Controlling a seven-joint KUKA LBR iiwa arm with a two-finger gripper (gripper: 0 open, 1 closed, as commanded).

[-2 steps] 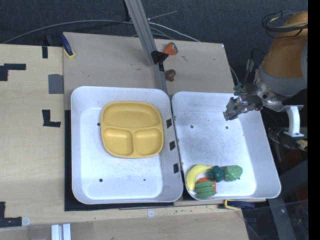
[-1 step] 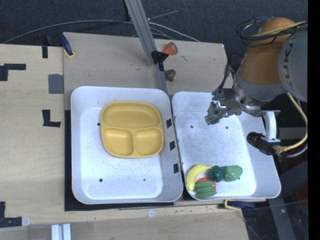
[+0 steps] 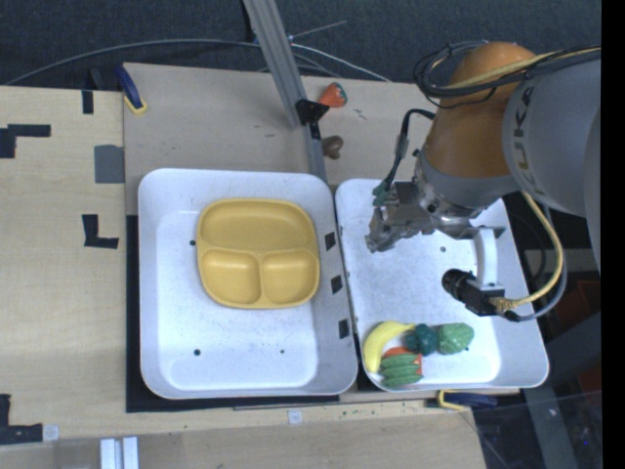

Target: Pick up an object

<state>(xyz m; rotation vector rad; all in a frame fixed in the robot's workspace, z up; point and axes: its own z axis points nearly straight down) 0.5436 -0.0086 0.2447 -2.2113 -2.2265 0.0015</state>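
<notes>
Four toys: banana [image 3: 383, 338], carrot [image 3: 400, 365], teal piece [image 3: 424, 339], green piece [image 3: 455, 337], bunched at near edge of right bin [image 3: 420, 274].
Gripper [image 3: 389, 225]: poised over bin's far left part, well apart from toys; jaws' gap impossible to tell.
Left bin [image 3: 166, 291]: yellow plate [image 3: 259, 252], not a likely target.
Advice: shift toward near edge, pick green piece at cluster's outer end, descend straight, avoid bin wall.
</notes>
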